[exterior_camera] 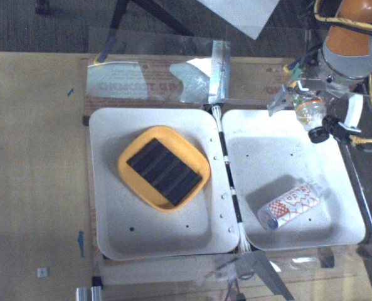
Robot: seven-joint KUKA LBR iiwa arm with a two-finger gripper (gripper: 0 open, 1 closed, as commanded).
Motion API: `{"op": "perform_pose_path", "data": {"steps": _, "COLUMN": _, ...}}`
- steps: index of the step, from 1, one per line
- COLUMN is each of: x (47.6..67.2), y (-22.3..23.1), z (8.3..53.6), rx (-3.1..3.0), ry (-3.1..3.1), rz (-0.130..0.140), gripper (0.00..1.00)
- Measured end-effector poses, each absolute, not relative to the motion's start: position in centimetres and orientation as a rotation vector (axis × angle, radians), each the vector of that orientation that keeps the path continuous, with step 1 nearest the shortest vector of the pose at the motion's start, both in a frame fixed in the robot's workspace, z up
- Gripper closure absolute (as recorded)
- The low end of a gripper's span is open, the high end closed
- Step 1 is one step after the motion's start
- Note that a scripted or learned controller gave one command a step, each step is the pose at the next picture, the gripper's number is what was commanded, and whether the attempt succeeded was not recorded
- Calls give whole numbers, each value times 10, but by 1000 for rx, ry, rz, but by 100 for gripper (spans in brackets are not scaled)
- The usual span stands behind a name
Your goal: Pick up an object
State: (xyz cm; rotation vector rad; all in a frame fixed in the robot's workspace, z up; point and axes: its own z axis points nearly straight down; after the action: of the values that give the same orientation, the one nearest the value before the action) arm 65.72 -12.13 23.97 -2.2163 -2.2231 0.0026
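Wooden and pale brown, the counter (35, 168) carries two shallow white bins side by side, and behind it lie a dark floor, the legs of an office chair (104, 2) and a white sheet (236, 2). From the camera above, the left bin (104, 231) holds a yellow-orange tray-like object (164, 168) with rounded corners and a dark ribbed panel on its top face; it lies turned at an angle, near the middle of that bin. The right bin (342, 218) holds a small cylinder (290, 204) with a red and white pattern and a clear end; it lies on its side, slanted, in the lower middle of the bin, apart from the walls. A clear plastic piece (167, 68) stands on the cardboard behind the left bin. The arm (355, 24) enters from the upper right, its orange band at the top edge and the grey wrist below it, with yellow cables around. The pincer (302, 108) hangs over the far edge of the right bin, well apart from the cylinder. Something small and pale shows at its tip, but the picture is too blurred there, so I cannot tell whether the pincer is released or clenched.
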Motion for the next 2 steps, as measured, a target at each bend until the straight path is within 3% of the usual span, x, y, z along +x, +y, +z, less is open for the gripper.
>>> {"op": "perform_pose_path", "data": {"steps": 1, "x": 619, "y": -133, "z": 120, "rx": -1974, "ry": -2443, "rz": 0, "gripper": 0}}
{"op": "perform_pose_path", "data": {"steps": 2, "x": 658, "y": -148, "z": 87, "rx": -1752, "ry": -2613, "rz": -3, "gripper": 0}}
